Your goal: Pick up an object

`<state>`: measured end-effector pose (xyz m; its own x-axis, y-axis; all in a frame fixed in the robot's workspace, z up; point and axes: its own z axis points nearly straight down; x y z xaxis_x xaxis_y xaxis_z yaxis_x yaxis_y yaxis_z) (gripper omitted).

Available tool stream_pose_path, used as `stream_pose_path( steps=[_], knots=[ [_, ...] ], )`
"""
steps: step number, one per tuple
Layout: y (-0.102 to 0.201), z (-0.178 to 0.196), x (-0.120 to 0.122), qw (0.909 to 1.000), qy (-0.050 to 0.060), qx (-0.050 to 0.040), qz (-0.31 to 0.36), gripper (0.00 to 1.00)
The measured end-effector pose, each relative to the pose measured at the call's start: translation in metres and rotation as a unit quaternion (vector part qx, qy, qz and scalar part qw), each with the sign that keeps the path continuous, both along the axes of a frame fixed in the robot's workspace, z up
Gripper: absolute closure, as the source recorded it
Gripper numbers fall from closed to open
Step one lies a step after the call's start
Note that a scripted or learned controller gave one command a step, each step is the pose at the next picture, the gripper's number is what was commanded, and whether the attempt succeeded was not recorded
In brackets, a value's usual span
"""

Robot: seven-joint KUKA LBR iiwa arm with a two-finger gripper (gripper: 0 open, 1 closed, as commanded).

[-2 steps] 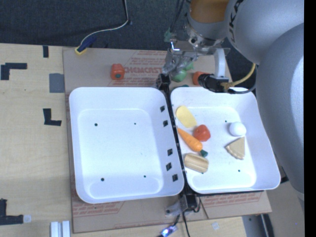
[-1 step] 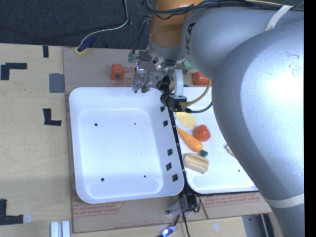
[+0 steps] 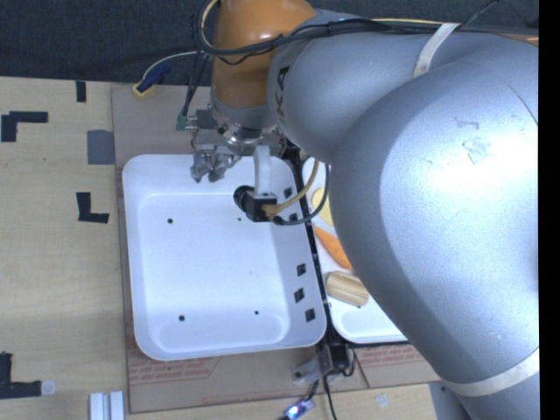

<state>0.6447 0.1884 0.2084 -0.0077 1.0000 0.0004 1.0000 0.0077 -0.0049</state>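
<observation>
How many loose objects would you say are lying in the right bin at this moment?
2 visible: an orange carrot-like piece and a tan block nearer the camera; the arm may hide others.

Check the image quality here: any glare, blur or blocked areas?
Camera view: the big arm is close and soft, hiding most of the right bin; mild glare on the left bin floor; gripper slightly blurred; top background dark.

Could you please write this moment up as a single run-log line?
arm: over left bin | hand: at far rim, nothing seen held | right bin: carrot, wooden block | stage: not yet picked
</observation>
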Motion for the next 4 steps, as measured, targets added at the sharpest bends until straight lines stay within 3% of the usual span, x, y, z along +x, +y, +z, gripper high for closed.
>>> stream_pose_path(
  steps=[1,2,3,4],
  knots=[
    [0.049,0.025,-0.017,1.0000,-0.002,0.0011,0.000,1.00],
    [0.046,0.165,-0.043,1.0000,-0.008,0.0025,-0.002,1.00],
    [0.043,0.337,-0.045,0.9999,-0.011,0.0031,-0.002,1.00],
    [0.033,0.102,-0.091,1.0000,0.007,-0.0041,-0.004,1.00]
  ],
)
